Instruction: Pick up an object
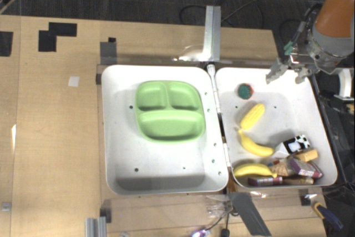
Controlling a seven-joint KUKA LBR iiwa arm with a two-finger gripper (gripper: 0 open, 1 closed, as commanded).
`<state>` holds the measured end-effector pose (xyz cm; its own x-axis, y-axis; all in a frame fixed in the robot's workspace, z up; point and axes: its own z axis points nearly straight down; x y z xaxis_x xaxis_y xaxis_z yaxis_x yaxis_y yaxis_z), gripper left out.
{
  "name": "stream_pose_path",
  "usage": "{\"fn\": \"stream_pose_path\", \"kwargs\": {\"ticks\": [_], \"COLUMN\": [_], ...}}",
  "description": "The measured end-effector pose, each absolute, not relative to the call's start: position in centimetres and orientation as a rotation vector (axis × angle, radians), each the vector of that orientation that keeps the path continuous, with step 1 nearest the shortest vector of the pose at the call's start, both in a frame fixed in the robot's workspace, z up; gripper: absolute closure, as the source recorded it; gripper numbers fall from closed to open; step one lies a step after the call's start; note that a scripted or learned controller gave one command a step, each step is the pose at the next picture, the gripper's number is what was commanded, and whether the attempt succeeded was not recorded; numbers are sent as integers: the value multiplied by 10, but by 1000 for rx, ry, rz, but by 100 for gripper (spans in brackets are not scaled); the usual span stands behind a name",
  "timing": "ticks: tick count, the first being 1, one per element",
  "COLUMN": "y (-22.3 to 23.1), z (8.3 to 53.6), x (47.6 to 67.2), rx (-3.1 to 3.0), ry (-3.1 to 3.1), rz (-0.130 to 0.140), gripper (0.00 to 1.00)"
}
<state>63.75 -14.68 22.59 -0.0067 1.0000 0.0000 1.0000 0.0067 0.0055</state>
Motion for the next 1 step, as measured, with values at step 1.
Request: {"fn": "stream_pose_path", "kwargs": {"ticks": [1], "y": [-129], "z": [138], "x": [614], "rx": [2228], "ry": [2211], "rz": [4], "gripper": [0]}}
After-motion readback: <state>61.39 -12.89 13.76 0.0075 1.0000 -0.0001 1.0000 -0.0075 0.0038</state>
